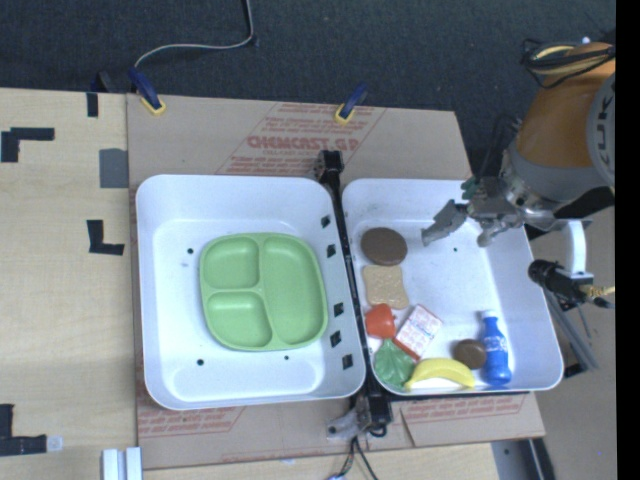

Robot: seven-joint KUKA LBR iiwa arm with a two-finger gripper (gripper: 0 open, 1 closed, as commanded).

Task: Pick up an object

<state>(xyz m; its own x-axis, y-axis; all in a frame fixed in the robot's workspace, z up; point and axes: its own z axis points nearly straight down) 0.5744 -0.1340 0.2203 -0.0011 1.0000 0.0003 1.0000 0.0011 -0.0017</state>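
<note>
- Left bin (160,298): a green divided plate (264,291) lies flat near its middle, with three compartments, its longer side running roughly from 10 o'clock to 4 o'clock.
- Right bin (520,298): the loose objects are crowded toward its 6 o'clock end, along the near wall and the divider.
- A brown round disc (384,246) lies nearest the divider at the 12 o'clock end of the group; just below it sits a tan slice of bread (385,286), its long axis running 12 to 6 o'clock.
- A red-orange piece (379,320) touches the bread's lower edge; what it is I cannot make out. A green leafy item (394,365) lies below it, partly covered.
- A small red-and-white packet (418,330) lies tilted, its long axis 1 to 7 o'clock.
- A yellow banana (442,373) curves along the near wall, its long axis about 9 to 3 o'clock, with the tips turned down.
- A small dark brown lump (469,352) sits between the banana and a blue bottle (493,348), which lies with its cap toward 12 o'clock.
- The gripper (462,226) hangs over the bin's 12 o'clock part, well apart from the pile; its two fingers stand spread, with nothing between them. The left finger (441,225) points toward 8 o'clock.
- The arm (565,128) is cut off at the right.
</note>
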